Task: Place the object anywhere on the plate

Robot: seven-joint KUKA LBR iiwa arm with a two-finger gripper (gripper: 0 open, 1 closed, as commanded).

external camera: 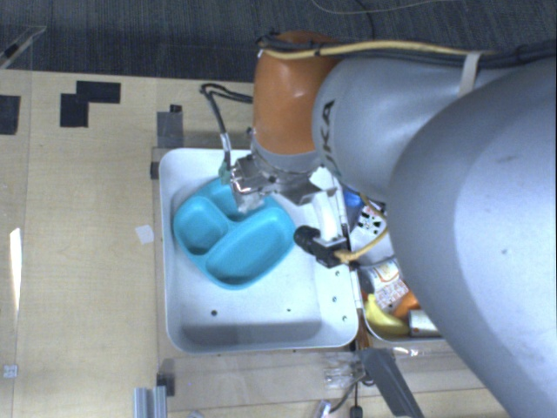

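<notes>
One grey arm (418,146) with one orange band (285,103) reaches in from the right across the table (78,259), which carries two shallow white bins. In the left bin (252,329) lies one blue divided plate (231,233) with three compartments. The end effector (246,190) hangs over the plate's upper edge; whether it is open or closed cannot be told. The right bin (383,333), mostly covered by the arm, holds one yellow banana (383,314) among several other small items, well apart from the plate.

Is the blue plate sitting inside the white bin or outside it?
Inside. The blue plate lies on the floor of the left white bin, within its rim.
</notes>
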